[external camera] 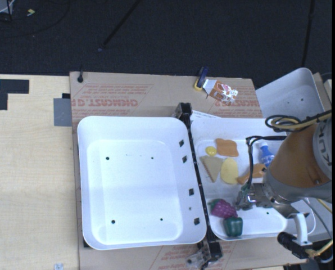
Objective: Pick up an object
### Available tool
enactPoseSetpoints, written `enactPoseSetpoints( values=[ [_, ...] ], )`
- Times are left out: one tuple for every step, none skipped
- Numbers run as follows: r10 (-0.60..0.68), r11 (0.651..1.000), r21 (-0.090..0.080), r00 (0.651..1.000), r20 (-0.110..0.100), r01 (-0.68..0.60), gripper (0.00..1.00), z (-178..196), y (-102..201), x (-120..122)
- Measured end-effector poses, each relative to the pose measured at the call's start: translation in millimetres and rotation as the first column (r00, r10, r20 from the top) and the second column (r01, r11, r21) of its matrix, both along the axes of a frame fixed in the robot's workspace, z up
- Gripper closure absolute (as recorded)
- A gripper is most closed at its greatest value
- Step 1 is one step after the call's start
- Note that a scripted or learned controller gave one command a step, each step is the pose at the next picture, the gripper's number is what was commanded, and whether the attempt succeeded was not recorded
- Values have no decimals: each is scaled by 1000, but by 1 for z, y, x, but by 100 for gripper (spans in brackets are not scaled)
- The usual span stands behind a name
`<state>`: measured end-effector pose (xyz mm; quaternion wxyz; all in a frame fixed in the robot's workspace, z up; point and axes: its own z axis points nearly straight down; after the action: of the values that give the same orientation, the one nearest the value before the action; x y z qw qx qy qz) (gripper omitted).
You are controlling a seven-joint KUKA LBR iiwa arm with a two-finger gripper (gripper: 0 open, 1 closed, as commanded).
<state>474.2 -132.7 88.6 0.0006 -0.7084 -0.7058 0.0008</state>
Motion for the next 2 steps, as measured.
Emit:
enactPoseSetpoints(
  values=[
    [-5,1000,1,1000,-2,5,100,10,0,1],
    [7,1000,-1,1000,7,-7,100,-1,-5,101]
  ],
)
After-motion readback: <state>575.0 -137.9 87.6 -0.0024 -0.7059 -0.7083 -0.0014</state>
